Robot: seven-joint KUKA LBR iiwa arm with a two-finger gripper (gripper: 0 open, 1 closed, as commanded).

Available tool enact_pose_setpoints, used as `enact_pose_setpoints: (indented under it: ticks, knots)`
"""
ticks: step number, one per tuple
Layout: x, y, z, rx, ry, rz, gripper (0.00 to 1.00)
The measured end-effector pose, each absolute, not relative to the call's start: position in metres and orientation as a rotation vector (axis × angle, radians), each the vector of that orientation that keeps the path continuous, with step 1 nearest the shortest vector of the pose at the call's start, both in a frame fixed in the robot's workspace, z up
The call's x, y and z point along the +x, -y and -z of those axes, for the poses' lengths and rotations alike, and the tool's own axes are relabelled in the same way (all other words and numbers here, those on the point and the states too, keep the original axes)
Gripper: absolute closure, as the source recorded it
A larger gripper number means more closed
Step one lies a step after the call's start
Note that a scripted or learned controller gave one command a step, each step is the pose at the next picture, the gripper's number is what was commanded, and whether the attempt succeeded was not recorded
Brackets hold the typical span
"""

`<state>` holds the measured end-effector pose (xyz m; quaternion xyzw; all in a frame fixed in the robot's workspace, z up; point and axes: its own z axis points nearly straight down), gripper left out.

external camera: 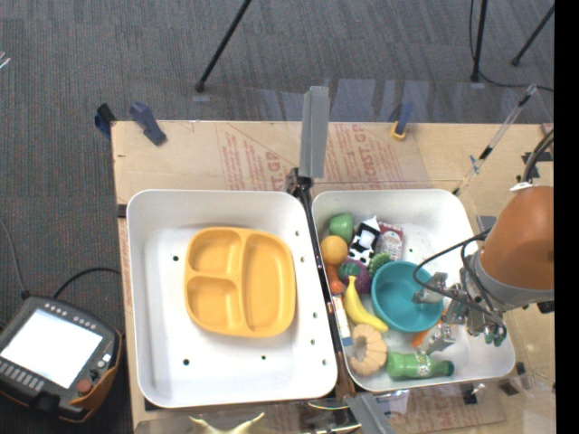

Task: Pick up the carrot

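A small orange piece that looks like the carrot (421,338) lies in the right bin (452,208), just below the teal bowl (398,295) and above the green bottle (418,365). Most of it is hidden. My gripper (441,334) is low in the bin's front right part, right beside the orange piece and at the bowl's right rim. From this angle the wrist and cables cover the gripper's tips, and I see nothing clearly held.
The right bin is crowded with a banana (360,306), a beige ring (368,349), an orange fruit (334,249), a green pepper (341,225), a purple item (364,279) and a black-and-white item (364,240). A yellow divided plate (242,280) lies in the left bin (154,242).
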<state>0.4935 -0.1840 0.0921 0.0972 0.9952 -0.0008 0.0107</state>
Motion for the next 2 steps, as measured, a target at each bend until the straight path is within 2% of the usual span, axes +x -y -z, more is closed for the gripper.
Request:
enact_pose_setpoints:
  ticks: [1,2]
  knots:
    - [0.510,0.087,-0.090,0.011,-3.132,0.008,0.00]
    - [0.512,0.093,-0.102,0.015,-3.126,0.024,1.00]
